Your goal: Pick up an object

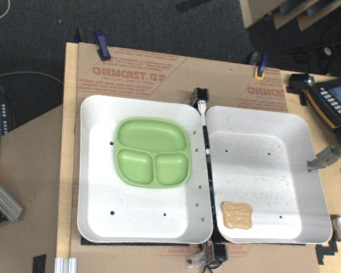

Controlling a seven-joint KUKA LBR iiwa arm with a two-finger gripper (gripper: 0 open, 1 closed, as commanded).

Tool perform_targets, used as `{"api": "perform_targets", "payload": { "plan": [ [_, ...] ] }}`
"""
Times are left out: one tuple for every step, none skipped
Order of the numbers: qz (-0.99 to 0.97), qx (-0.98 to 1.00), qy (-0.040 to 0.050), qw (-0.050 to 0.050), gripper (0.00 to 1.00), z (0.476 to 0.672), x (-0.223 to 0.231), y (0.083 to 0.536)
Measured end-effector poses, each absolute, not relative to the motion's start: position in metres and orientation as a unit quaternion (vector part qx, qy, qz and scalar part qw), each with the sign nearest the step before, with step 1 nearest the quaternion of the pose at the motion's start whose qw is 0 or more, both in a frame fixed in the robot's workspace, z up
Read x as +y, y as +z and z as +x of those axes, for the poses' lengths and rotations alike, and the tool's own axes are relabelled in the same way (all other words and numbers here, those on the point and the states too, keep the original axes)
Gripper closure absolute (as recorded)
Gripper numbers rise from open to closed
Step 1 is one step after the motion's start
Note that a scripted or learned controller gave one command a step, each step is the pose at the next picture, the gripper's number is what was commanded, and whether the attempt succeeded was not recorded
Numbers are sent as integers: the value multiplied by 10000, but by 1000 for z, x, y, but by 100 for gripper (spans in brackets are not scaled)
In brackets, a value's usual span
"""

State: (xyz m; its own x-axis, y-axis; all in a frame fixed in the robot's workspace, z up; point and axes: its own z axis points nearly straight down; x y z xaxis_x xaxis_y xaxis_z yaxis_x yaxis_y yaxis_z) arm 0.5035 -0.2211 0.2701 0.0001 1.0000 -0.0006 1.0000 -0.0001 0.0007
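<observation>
A tan, square, cracker-like object [236, 215] lies flat near the front left corner of the right bin [291, 129]. A green divided plate [153, 152] rests in the back half of the left bin [95, 173]. My gripper [331, 158] is at the far right edge of the view, over the right rim of the right bin. It is well away from the tan object, and most of it is cut off by the frame edge.
The bins sit side by side on a cardboard-covered bench [134, 72] held by blue and yellow clamps at the back. A dark device [336, 101] lies at the back right. Cables run between the bins and at the front edge.
</observation>
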Motion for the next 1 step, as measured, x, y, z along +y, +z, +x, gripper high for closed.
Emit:
{"api": "perform_targets", "payload": {
  "plan": [
    [7066, 7075, 38, 108, 0, 481, -225, 540]
  ]
}}
